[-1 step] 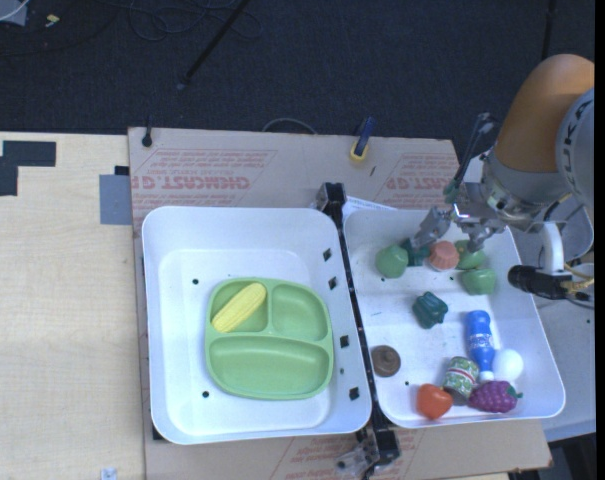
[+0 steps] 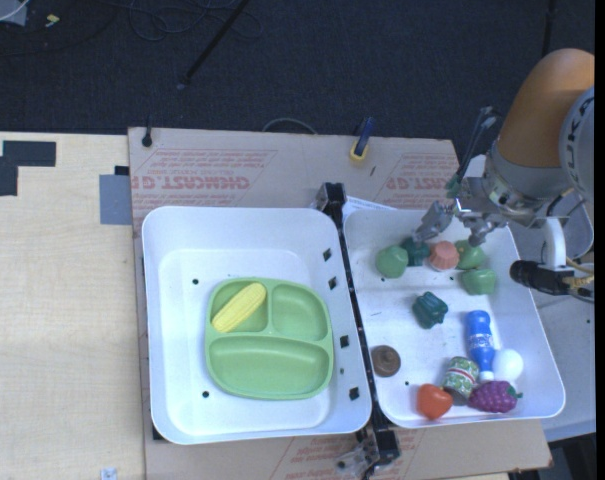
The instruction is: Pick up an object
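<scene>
On the pale wood tabletop (image 2: 52, 298) lay a cardboard sheet (image 2: 232, 173) carrying two white bins; dark carpet with cables (image 2: 102, 13) ran behind. Left bin (image 2: 167, 368) held a green divided plate (image 2: 272, 353) with a yellow corn cob (image 2: 238, 306). Over the right bin (image 2: 542, 368), the claw (image 2: 460, 230) hung with fingers spread, gripping nothing, just above a pinkish toy (image 2: 443, 256) among green ones.

Robotics lab: cardboard-lined bench (image 2: 232, 168), two white bins (image 2: 172, 268), loose floor cables (image 2: 152, 8).
</scene>
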Action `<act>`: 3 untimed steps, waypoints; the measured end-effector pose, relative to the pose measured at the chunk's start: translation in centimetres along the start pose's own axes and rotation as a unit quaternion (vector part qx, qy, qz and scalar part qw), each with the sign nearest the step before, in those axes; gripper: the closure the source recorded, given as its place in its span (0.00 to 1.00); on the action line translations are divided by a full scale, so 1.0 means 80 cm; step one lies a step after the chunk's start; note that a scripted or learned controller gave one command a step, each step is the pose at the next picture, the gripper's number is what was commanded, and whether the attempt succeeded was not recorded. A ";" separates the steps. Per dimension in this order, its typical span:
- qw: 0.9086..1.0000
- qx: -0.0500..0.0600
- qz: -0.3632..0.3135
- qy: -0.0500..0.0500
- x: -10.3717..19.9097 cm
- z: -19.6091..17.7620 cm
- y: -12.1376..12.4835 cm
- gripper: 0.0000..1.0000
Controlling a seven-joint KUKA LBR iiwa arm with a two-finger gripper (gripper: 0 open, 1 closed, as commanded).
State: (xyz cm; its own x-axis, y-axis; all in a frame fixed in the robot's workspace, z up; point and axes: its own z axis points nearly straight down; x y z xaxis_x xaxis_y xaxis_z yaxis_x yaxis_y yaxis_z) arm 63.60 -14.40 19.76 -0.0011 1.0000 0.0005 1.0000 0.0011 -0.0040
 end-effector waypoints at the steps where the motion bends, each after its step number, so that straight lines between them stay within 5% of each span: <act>1: 1.000 0.003 0.000 0.001 0.010 0.062 -0.001 0.00; 2: 1.000 0.003 -0.001 0.001 0.013 0.133 -0.002 0.00; 3: 1.000 0.008 -0.001 0.003 0.013 0.121 -0.003 1.00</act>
State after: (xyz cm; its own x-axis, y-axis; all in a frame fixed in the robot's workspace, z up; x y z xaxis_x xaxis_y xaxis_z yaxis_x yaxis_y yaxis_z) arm 63.31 -13.35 10.10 -0.0036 1.0000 0.0068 0.9998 0.0037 -0.0200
